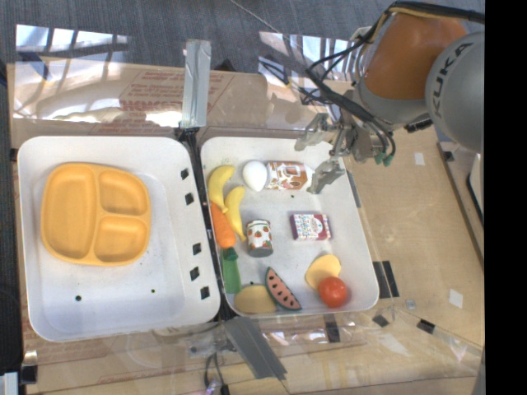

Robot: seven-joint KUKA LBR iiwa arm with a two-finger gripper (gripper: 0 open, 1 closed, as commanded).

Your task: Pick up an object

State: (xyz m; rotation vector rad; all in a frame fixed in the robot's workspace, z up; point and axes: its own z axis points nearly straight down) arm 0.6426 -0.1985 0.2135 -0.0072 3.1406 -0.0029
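Observation:
The right bin (356, 220) holds several toy foods: a yellow banana (219, 183), a white egg (254, 174), a small red-and-white carton (287, 175), a can (258, 238), a maroon box (310, 226), an orange carrot (223, 228), a green piece (231, 271), a watermelon slice (282, 290), a red tomato (333, 291) and a yellow wedge (323, 267). My gripper (319, 155) hangs over the bin's upper right corner, just right of the carton. Its fingers (327, 175) stand apart, open, with nothing between them.
The left bin (169, 290) carries an orange divided plate (95, 213). A strip of grey tape (195, 85) runs up from the divider between the bins. The arm's orange band (412, 52) and cables lie above the right bin's far corner.

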